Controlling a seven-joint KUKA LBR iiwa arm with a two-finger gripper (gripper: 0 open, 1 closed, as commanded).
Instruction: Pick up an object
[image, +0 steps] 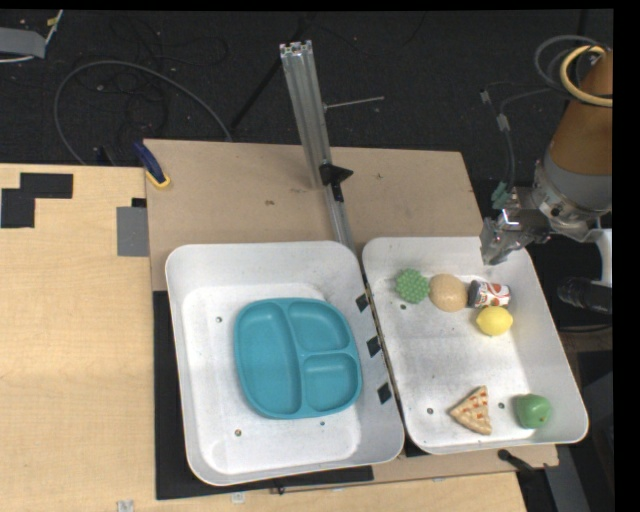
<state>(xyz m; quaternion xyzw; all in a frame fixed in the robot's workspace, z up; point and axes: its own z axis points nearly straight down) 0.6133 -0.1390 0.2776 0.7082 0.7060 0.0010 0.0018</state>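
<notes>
On a tan bench ringed by dark, cable-strewn floor, the gripper, its grasp impossible to judge, hangs over the right bin's far rim, near a small can.

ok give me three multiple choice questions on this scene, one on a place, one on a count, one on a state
1. Where is the teal divided tray?
A. in the left bin
B. in the right bin
C. on the wooden bench

2. How many things lie in the right bin?
A. three
B. six
C. nine

3. Where is the tool?
A. pressed on the pizza slice
B. above the right bin's far edge, holding nothing
C. lifting the tray

Answers:
1. A, the tray sits inside the left bin.
2. B: green knobbly ball, tan egg shape, small can, lemon, pizza slice, green fruit.
3. B, nothing shows between its fingers.
</notes>
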